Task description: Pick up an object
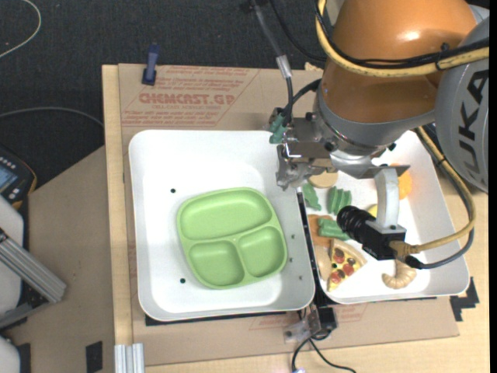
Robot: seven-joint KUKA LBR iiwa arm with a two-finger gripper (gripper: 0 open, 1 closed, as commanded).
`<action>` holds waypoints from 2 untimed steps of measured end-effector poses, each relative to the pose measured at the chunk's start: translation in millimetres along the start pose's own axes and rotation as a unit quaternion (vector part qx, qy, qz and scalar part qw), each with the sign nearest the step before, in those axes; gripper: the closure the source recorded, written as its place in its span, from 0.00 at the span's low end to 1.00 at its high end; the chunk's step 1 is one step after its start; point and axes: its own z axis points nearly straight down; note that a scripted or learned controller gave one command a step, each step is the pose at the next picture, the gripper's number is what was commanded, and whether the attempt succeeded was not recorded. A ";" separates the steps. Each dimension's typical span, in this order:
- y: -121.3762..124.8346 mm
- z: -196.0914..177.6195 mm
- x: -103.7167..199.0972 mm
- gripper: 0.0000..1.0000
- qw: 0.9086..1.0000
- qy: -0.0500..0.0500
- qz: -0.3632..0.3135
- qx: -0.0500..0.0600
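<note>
Overhead, the arm (388, 61) hangs over the right bin's (444, 208) top left corner; the gripper's (290, 168) state cannot be told. A green tray (231, 235) lies mid left bin (155, 200).

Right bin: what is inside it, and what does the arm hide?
Inside the right bin lie a toy pizza slice, green toy pieces, a tan curved piece and an orange-yellow piece. The arm covers the bin's far part, so anything lying there cannot be seen.
</note>
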 end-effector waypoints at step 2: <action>0.3 -87.3 -118.8 1.00 1.000 -0.002 0.009 -0.006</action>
